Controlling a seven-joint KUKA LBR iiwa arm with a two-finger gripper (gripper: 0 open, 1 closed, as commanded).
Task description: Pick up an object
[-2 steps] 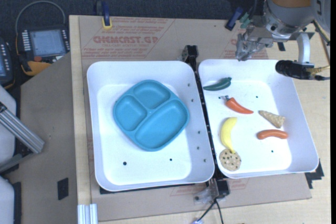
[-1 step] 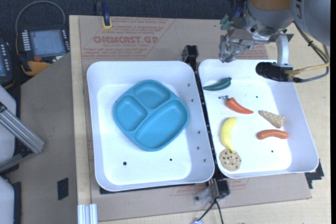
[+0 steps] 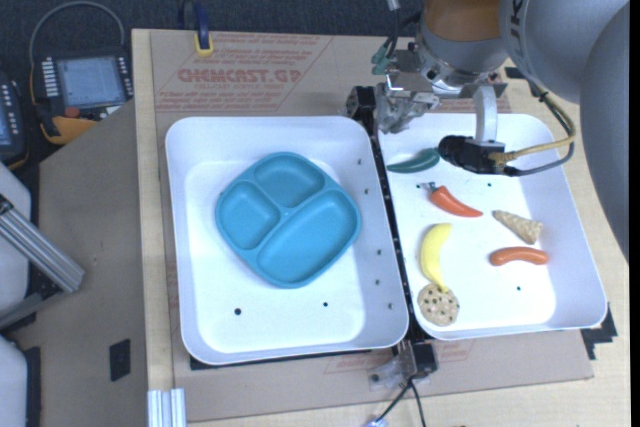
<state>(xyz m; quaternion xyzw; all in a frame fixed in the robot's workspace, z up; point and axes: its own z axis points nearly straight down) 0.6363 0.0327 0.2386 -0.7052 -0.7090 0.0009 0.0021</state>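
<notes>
Currently nearest item: the green pod point(image 3: 414, 160) lies in the right bin point(image 3: 570, 245), at its far left corner, just beside the wall shared with the left bin point(image 3: 185, 215).
Pod long axis: roughly across the view, tipped slightly, with one end toward the shared wall and the other toward a black part of the arm's tooling point(image 3: 470, 153).
Direction from gripper: the pod sits just below the gripper point(image 3: 403, 111) in the view, slightly to the right, toward the near side of the bench.
Gripper position: above the far end of the shared wall, at the right bin's far left corner.
Gripper state: cannot be determined; the metal parts overlap and blur.
Grasp: no item is visible in the gripper.
Other candidates: red pepper point(image 3: 455, 203), banana point(image 3: 434, 253), cookie point(image 3: 438, 304), wedge point(image 3: 518, 226) and sausage point(image 3: 519, 256), all farther toward the near side of the right bin, well apart from the gripper.
Left bin contents: blue divided plate point(image 3: 288, 217).
Judgement: a short move down and toward the near side likely suffices; the shared wall beside the pod may obstruct it.
</notes>
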